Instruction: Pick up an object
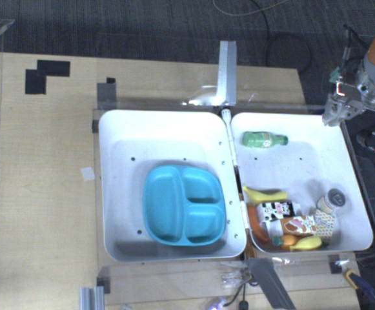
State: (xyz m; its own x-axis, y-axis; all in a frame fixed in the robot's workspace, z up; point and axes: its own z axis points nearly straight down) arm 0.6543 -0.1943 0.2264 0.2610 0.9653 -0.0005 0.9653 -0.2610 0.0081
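Where bins rest, wooden bench

Two white bins sit side by side at the frame's centre. The left one holds one blue divided plate. The right one holds one green bottle, two bananas and one small can, plus mixed packages too jumbled to count.
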